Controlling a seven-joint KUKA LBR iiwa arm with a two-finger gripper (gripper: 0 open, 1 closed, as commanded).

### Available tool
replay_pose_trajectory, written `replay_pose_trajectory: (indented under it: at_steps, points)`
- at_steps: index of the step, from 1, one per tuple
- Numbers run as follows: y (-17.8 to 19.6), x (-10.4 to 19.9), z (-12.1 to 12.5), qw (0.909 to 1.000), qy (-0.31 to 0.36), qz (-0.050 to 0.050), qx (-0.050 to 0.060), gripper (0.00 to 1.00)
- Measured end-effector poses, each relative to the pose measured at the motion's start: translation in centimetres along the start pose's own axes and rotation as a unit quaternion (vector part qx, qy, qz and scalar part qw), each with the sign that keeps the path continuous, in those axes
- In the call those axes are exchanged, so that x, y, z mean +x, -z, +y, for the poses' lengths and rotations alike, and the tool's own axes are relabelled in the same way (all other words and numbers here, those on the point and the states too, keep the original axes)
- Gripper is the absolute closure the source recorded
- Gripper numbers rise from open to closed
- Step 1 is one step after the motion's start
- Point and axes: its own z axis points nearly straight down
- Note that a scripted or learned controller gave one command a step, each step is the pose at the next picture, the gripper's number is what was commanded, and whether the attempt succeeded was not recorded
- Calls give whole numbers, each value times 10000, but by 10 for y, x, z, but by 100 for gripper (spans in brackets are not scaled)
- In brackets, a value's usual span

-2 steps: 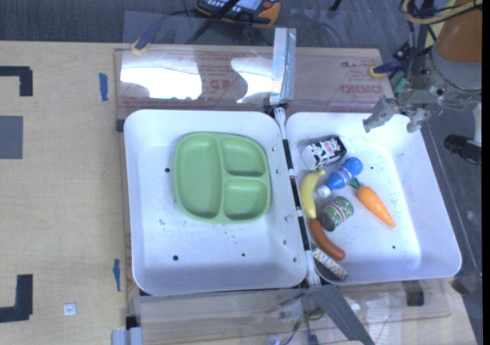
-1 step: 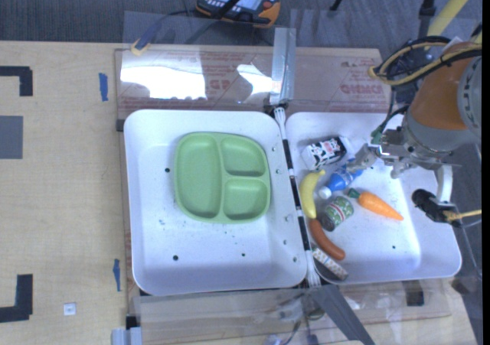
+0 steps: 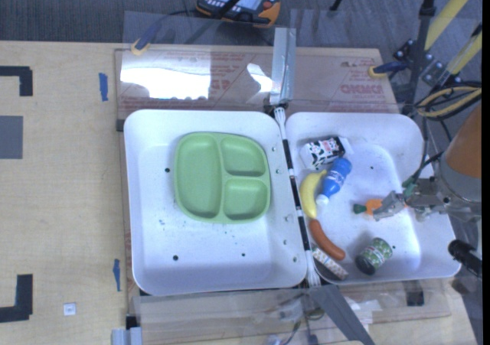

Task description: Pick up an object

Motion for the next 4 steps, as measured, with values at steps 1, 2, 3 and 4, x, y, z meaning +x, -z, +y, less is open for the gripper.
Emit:
replay_pose_trajectory:
  at_steps: [1,2,3,4]
  points:
    - [-28,23,39,9969,784,-9,-32,0]
    - [-8,-12,113,9820,1891,8,-31,0]
    - [-8,-12,113,9820,1886,10,-32,0]
    - [20,39,141,9779,2092,-16,-31,0]
